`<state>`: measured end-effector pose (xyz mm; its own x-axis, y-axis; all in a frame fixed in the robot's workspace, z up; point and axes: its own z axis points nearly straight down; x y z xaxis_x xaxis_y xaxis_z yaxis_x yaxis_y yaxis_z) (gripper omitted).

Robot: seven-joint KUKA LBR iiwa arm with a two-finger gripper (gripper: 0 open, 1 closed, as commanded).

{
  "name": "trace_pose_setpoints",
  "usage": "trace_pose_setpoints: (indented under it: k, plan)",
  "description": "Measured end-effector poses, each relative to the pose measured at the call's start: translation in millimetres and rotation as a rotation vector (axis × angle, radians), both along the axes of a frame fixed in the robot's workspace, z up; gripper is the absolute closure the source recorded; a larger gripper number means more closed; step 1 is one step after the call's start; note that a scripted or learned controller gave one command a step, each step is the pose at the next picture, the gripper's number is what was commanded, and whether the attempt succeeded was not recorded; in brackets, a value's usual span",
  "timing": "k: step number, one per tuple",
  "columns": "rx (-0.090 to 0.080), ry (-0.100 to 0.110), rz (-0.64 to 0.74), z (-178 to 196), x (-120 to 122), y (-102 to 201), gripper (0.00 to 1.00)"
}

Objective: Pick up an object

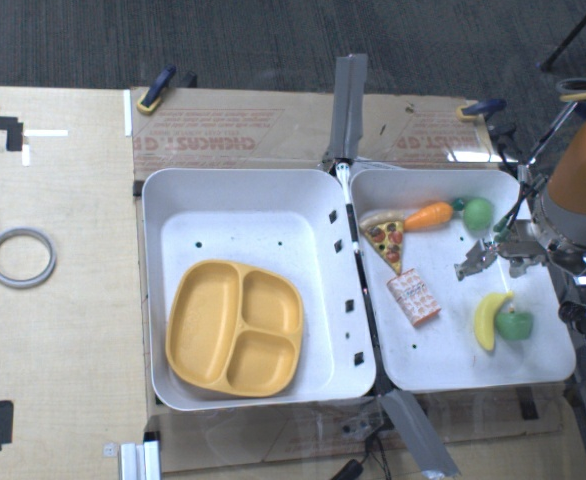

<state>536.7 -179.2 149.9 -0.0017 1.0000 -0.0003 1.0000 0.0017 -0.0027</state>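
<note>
The right bin (pixel 443 368) holds a toy pizza slice (pixel 385 240), an orange carrot (pixel 428 216), a green ball (pixel 477 211), a red and white packet (pixel 413 297), a yellow banana (pixel 488 319) and a green apple (pixel 515 325). My gripper (pixel 476 260) hangs over the right half of this bin, between the green ball above it and the banana below it. It stands to the right of the packet. Nothing is seen in its grasp.
The left bin (pixel 173 208) carries a yellow divided plate (pixel 235 326). The grey arm with its orange band (pixel 581 173) comes in over the right bin's right wall. A tape roll (pixel 18 257) lies on the bench at far left. A grey divider (pixel 349 108) stands between the bins.
</note>
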Motion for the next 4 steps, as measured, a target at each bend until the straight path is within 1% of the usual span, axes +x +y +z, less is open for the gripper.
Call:
trace_pose_setpoints:
  k: [1,2,3,4]
  plan:
    - [-0.001,-0.002,-0.021,77,-22,-7,0.0]
    - [0.0,-0.002,-0.058,-47,-28,-28,0.0]
    - [0.0,-0.002,-0.061,-39,-27,-29,1.0]
    - [0.0,0.001,-0.218,-59,-12,11,1.0]
